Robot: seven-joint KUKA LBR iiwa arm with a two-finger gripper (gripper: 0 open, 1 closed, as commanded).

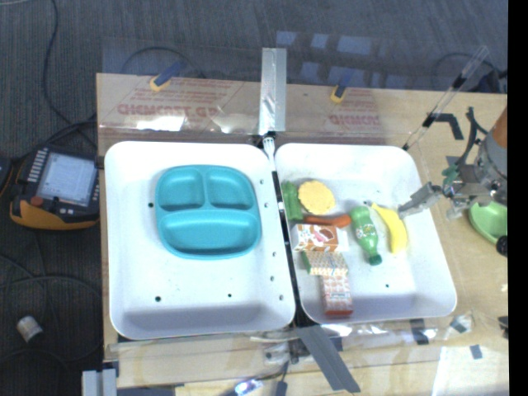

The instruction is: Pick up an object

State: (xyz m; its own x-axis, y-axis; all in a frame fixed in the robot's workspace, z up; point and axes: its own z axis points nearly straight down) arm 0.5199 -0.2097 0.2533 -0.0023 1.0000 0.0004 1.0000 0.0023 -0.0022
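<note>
Gripper [417, 200] hangs at the right bin's [388, 159] right rim, arm reaching in from the right, and whether the jaws are wide or narrow I cannot tell. Nothing shows between them. Just beside the tip lies a banana [393, 227], touching a green bottle [365, 233]. Further left: a yellow disc [316, 195], a red strip [327, 219], a printed box [317, 238] and a long packet [333, 283]. In the left bin [132, 295] sits a teal tray [206, 211].

A teal divided plate [206, 211] sits mid-left bin [140, 304], while a banana [393, 228] and green bottle [365, 233] lie near the right bin's [412, 299] right edge.
</note>
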